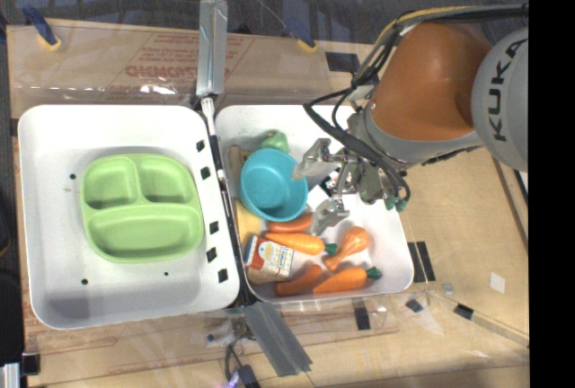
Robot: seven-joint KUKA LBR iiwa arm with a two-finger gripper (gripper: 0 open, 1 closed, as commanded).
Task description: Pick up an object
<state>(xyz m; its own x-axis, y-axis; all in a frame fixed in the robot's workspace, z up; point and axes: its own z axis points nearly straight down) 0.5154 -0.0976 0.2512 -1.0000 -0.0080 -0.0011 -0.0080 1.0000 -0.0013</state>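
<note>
Left bin (36,224): shallow, white, well away from the fingers on the far side of the divider. It holds one green compartment tray (142,206), lying flat near the middle, likely parked there as a target or spare rather than as a pick candidate just now.

Divider between the bins: a grey metal strip (212,45) runs up past the bins' shared edge, with small black clips along the rim.

Right bin (395,238): all loose goods are crowded here, which explains why the arm works over this side.
- Blue bowl (272,183), tilted with its mouth towards the gripper, just beside the upper finger; a green item (275,141) peeps out behind it.
- Juice carton (270,259), lying on its side, below and away from the fingers.
- Carrots: one (295,242) just under the lower finger, one (351,242) below the wrist, one (342,279) along the bin's near wall, with a brown sausage-like piece (296,281) beside it.

Gripper (322,186): the two metal fingers stand spread apart, released, with nothing between them. They sit low over the right bin between the bowl's rim and the topmost carrot (either could be the thing to pick; I judge the bowl rim or that carrot most likely).

Arm (431,90): grey body with orange band, reaching across the worktop (485,233).
</note>
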